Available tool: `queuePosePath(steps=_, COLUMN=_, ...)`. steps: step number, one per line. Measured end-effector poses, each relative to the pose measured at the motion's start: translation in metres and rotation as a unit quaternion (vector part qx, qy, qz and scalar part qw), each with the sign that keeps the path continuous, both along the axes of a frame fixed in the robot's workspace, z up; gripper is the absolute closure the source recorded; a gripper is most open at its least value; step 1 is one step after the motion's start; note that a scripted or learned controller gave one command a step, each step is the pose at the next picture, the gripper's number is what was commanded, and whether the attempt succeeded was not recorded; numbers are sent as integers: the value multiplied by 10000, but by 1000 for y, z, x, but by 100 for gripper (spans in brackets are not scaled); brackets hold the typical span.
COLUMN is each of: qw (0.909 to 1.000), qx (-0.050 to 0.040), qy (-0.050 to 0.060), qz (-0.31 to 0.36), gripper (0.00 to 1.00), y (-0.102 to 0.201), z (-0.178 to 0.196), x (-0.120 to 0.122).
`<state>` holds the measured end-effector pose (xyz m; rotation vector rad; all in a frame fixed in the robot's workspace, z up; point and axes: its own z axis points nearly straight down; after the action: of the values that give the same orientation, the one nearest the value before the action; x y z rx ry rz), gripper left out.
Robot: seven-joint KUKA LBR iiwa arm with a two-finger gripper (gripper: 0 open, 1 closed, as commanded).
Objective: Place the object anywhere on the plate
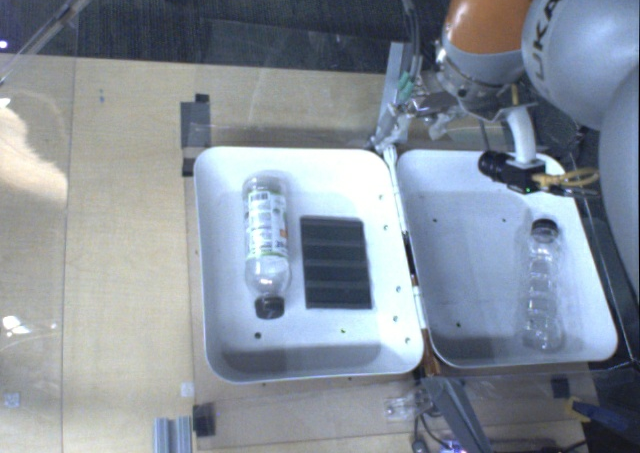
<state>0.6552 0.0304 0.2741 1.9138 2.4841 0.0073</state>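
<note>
The gripper hangs over the far bin edges, its state unreadable, while the clear plastic bottle with the black cap, beside the dark ribbed rectangular plate, looks light, slippery, best pinched mid-body.

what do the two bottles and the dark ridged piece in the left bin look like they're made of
Labelled bottle: clear plastic by its see-through body, with a paper or film label and a dark cap. Bottle in the right bin: clear ribbed plastic, the bin's white showing through. Dark ridged plate: matte black, probably plastic or rubber; the view can't settle which.
</note>
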Motion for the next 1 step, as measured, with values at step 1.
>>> queuePosePath(steps=1, qw=9969, qx=3, qy=17, qz=783, gripper=0, y=97, z=-31, x=-92)
